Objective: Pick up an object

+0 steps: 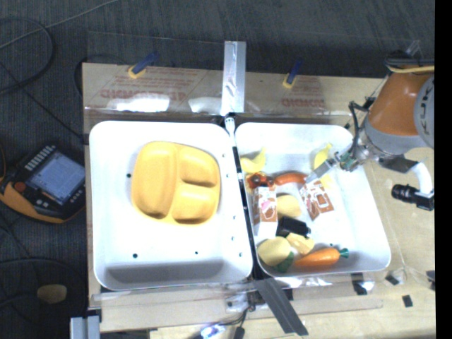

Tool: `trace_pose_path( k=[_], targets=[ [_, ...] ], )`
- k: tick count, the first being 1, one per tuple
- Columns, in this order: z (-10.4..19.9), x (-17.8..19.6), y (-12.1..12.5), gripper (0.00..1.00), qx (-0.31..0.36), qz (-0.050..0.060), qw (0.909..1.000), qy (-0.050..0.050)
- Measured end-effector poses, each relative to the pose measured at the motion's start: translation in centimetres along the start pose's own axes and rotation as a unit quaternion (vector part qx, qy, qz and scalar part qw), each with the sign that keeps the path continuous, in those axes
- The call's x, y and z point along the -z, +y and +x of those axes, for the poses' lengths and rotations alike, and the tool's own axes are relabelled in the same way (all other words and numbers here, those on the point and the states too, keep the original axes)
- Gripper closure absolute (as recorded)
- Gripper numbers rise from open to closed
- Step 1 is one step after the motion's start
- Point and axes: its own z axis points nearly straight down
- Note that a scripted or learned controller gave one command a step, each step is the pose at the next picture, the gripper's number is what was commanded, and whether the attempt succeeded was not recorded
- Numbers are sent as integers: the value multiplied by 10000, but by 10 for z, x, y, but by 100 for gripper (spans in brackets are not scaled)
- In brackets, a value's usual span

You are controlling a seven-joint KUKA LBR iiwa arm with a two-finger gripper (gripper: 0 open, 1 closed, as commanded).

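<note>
Though low over the far right corner of the right bin (361,221), gives no clear reading of the gripper (344,161): cannot tell how wide open, nor whether anything is held. Hangs just beside a yellow scrap (323,152) and just beyond a printed packet (318,200). Reaches in from the right on the grey arm with its orange band (394,111). Finds the pickable clutter all in that same bin: a second printed packet (265,205), an orange sausage (286,179), a black block (292,226), a pale round piece (287,205) and a toy carrot (318,258) along the near wall. Leaves the left bin (113,260) to a yellow divided tray (175,182), well apart from the gripper.
</note>
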Motion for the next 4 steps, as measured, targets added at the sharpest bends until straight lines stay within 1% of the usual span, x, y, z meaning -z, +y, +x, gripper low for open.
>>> trace_pose_path(
  k=[1,2,3,4],
  targets=[
    [11,-5,-7,0,-347,-82,9993,-75],
    [-22,74,26,0,555,139,9983,108],
    [18,-30,22,0,645,112,9978,79],
    [19,-19,25,100,643,92,9979,82]
  ],
)
